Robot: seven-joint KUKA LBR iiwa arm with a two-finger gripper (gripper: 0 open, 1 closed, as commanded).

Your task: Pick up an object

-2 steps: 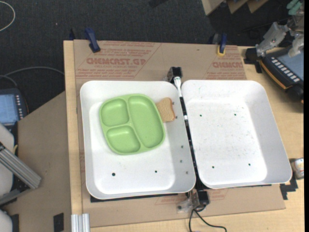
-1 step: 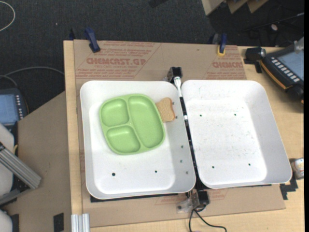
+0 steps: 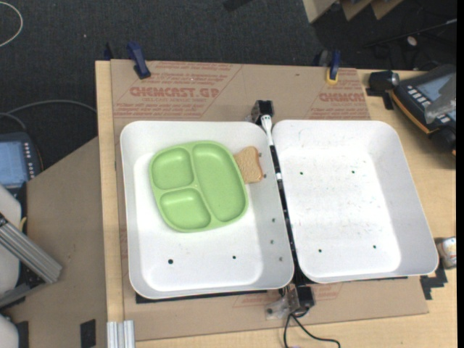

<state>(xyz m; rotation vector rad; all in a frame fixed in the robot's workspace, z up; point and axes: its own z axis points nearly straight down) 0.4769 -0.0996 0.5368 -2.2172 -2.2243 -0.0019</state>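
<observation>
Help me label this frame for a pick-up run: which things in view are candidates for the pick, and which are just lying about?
For the job:
- green divided plate, in the left bin
- tan cracker-like piece, at the plate's right edge

Lying about:
- right bin
- blue clamp and yellow clamp on the board's far edge
- handheld controller at the right

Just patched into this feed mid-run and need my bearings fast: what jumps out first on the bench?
The bright green divided plate stands out first, lying in the left bin toward its upper half. A small tan cracker-like piece rests against the plate's right edge, near the seam between the bins. The right bin beside them shows bare white floor with faint specks.
</observation>
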